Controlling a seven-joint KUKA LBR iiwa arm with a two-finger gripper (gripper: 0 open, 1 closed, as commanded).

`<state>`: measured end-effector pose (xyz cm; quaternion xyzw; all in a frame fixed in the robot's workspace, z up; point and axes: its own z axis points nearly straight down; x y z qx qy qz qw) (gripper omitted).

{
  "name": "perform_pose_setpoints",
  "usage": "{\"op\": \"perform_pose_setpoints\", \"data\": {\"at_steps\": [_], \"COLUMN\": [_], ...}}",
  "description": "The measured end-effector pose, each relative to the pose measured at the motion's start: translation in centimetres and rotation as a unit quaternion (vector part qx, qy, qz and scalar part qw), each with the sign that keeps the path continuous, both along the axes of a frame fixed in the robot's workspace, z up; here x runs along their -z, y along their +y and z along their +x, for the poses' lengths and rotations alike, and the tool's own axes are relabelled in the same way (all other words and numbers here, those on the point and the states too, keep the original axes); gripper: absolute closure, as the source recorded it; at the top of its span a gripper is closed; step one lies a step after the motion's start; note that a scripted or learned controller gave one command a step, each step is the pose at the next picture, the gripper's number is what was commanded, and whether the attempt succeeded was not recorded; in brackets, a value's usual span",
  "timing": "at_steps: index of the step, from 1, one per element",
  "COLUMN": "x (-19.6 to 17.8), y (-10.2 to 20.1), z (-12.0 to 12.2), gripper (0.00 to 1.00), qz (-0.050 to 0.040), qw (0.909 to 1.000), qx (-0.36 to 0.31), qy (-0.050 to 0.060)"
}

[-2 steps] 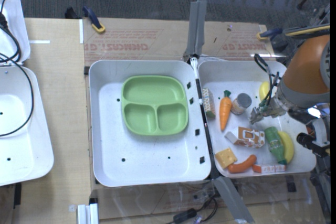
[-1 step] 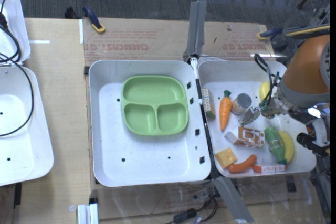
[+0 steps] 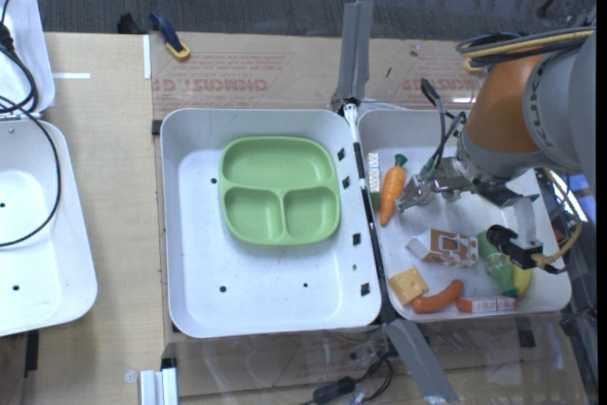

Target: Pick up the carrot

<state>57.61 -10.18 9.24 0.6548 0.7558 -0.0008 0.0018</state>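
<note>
Two white bins sit side by side; the left bin (image 3: pixel 190 299) bears a green plate (image 3: pixel 281 190), with bare floor all round it. Just right of the divider (image 3: pixel 358 175), the carrot (image 3: pixel 390 189) lies lengthwise against the right bin's (image 3: pixel 560 294) left wall. The gripper (image 3: pixel 414 195) hangs just beside the carrot, touching or nearly so; whether it is spread or closed cannot be told. Mirrored red print on the bench cardboard (image 3: pixel 237 76) is not clearly readable.
</note>
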Motion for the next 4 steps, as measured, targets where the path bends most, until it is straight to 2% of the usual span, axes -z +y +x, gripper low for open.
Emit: {"op": "perform_pose_setpoints", "data": {"at_steps": [1,2,3,4], "x": [-4.6,-4.5,0.1,-0.2], "y": [-0.4,-0.4,0.4,0.3], "z": [-1.9,-1.9,0.5,4.9], "gripper": [0.0,0.0,0.0,0.0], "qz": [0.0011,0.0011,0.0007,-0.0014], "qw": [0.9993,0.9993,0.9788,0.9849], "qx": [-0.038,-0.038,0.205,0.173], "qy": [0.001,0.001,0.001,-0.001]}}
